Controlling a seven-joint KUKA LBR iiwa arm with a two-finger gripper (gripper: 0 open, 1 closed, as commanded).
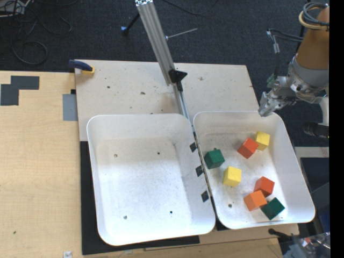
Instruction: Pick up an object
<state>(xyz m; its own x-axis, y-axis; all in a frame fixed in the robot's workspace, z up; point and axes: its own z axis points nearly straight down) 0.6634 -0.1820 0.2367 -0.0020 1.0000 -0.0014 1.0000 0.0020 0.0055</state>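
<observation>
Your hand [267, 107] hangs at the far right corner of the right bin [301, 168], just over its rim, with the grey arm [312, 58] reaching in from the right above it. You cannot tell from this angle whether it is apart or together — the tip is small and dark against the rim — and nothing shows gripped in it.

The blocks all lie in the right bin. Nearest your hand sit a yellow block [263, 140] and a red-orange block [248, 147], touching or nearly so, in the far part of the bin. A green block [214, 158] lies near the left wall, close to the divide between the bins, and a second yellow block [233, 176] sits just beside it toward the middle. In the near right corner you have a tight cluster: a red block [264, 185], an orange block [255, 200] and a dark green block [273, 208], packed against one another.

The left bin [102, 144] stands just beside the right one on the bench [129, 85]. A slanted metal rail [158, 42] crosses the bench behind the bins — its lower end meets the gap between them.
</observation>
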